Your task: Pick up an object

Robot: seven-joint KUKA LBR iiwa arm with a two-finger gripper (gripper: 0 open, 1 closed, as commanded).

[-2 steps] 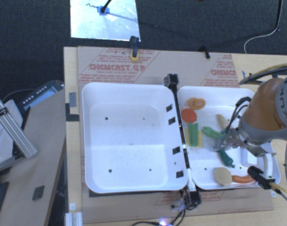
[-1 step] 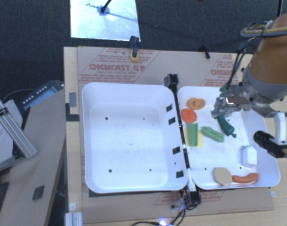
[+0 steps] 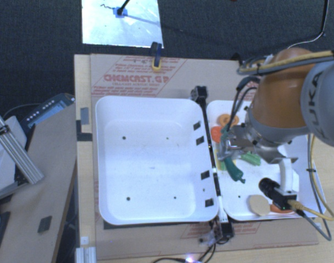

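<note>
Dark green object (image 3: 234,170) is the nearest candidate for the pick. It lies on the floor of the right bin (image 3: 241,195), just beside the gripper (image 3: 228,146), on the side toward the bin's near rim. It appears to start almost under the tool and to run away from it.

Long axis: slanted. The end close to the gripper points toward the wall shared with the left bin (image 3: 150,158). The far end points toward the near rim and the arm's side. Judgement: a grasp across the narrow width needs the closing line set square to this slant, and the tool shifted a little toward the near rim before descent.

Gripper state: cannot be told. The wrist and its housing cover the tool tip from above, so neither a spread nor a pressed-together state can be confirmed. No object is visibly held.

Neighbouring items:
- Light green object (image 3: 251,159): just beside the dark green one, on the arm's side of the tool, possibly touching it.
- Orange pieces (image 3: 216,133): on the tool's far side, near the shared wall.
- Tan disc (image 3: 258,204): well beyond the dark green object, near the near rim.

Risk, as a judgement: the light green neighbour may be caught or pushed.
</note>
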